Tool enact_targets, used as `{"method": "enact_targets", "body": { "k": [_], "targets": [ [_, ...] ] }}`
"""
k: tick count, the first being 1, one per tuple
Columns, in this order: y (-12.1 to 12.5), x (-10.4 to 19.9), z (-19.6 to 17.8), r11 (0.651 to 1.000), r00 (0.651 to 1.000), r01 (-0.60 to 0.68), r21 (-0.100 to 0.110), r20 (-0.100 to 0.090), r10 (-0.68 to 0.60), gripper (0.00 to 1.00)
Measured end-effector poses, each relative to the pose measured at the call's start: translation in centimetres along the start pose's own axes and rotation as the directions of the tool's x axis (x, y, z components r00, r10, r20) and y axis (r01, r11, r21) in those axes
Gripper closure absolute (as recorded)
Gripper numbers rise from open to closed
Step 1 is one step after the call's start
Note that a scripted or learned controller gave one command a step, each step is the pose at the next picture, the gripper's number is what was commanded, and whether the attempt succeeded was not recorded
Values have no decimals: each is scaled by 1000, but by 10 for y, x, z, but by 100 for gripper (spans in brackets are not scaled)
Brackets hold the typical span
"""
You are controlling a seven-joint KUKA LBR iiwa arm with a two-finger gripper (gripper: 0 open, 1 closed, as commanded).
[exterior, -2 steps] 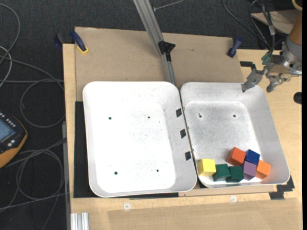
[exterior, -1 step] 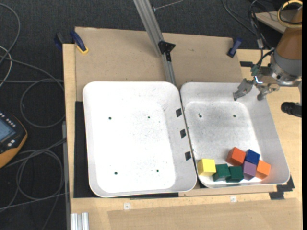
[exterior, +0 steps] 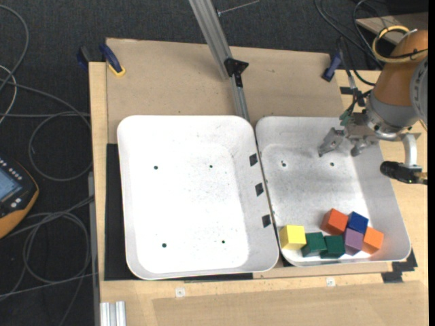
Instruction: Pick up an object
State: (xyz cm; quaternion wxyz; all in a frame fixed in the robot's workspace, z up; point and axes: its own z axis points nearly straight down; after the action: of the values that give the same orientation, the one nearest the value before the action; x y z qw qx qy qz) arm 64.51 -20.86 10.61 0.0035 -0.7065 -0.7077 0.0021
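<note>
Several small blocks lie clustered at the near end of the right bin (exterior: 299, 182): a yellow block (exterior: 293, 236), two green blocks (exterior: 323, 245), an orange-red block (exterior: 335, 220), a blue block (exterior: 357, 221), a purple block (exterior: 354, 238) and an orange block (exterior: 373, 238). My gripper (exterior: 341, 145) hangs over the far part of the right bin, well away from the blocks. Its two grey fingers (exterior: 327, 143) are spread apart with nothing between them.
The left bin (exterior: 183, 195) lies beside the right one, with black clips (exterior: 259, 189) along the shared edge. A slanted metal post (exterior: 217, 43) rises behind the bins. Blue clamps (exterior: 113, 60) grip the board's far corners. Cables and a device lie on the floor at left.
</note>
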Motion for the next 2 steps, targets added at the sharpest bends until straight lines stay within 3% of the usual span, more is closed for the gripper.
{"method": "enact_targets", "body": {
  "k": [1, 2],
  "targets": [
    [3, 0, -17, 1000, 1000, 1, -11, 2, -1, 100],
    [9, -2, -62, 1000, 1000, 0, -15, 5, 0, 100]
  ]
}}
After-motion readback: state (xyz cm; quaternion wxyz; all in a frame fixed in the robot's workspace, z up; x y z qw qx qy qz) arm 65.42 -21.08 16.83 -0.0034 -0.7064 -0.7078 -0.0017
